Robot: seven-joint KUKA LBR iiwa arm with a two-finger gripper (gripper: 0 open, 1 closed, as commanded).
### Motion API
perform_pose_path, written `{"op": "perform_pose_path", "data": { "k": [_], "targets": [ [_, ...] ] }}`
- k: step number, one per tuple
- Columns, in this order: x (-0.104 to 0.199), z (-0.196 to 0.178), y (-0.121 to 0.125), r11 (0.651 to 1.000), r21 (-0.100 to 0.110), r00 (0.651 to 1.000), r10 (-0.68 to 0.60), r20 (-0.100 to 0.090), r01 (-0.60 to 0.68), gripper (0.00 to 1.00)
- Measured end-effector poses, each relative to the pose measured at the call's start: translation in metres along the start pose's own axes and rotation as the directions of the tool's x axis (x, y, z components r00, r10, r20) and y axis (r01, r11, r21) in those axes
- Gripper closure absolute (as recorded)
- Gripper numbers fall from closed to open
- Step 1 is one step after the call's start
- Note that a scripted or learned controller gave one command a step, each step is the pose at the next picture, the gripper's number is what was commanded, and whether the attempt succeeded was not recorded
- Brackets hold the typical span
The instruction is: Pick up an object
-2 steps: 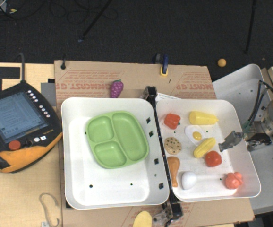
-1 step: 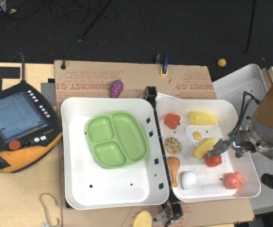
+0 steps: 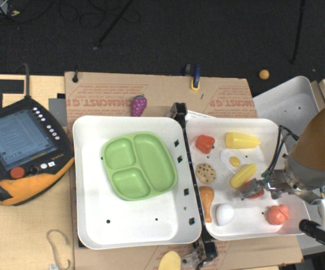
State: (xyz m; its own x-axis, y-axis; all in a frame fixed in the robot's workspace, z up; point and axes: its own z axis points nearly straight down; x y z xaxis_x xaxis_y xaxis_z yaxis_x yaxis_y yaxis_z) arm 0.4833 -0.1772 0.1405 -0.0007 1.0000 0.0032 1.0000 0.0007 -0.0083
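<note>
A: Camera view: gripper (image 3: 254, 188) down in right bin (image 3: 269, 229), low among the toy food. Open or clamped? Cannot tell.

B: Small red piece (image 3: 254, 193) right at the tip, beside yellow corn (image 3: 243, 175). Nothing visibly lifted yet. Grasp and raise left to do, seemingly.
</note>
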Motion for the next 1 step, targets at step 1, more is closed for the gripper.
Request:
{"op": "perform_pose_path", "data": {
  "k": [1],
  "targets": [
    [0.0023, 0.0534, 0.0001, 1.000, -0.003, 1.000, -0.001, 0.000, 0.001, 0.00]
  ]
}}
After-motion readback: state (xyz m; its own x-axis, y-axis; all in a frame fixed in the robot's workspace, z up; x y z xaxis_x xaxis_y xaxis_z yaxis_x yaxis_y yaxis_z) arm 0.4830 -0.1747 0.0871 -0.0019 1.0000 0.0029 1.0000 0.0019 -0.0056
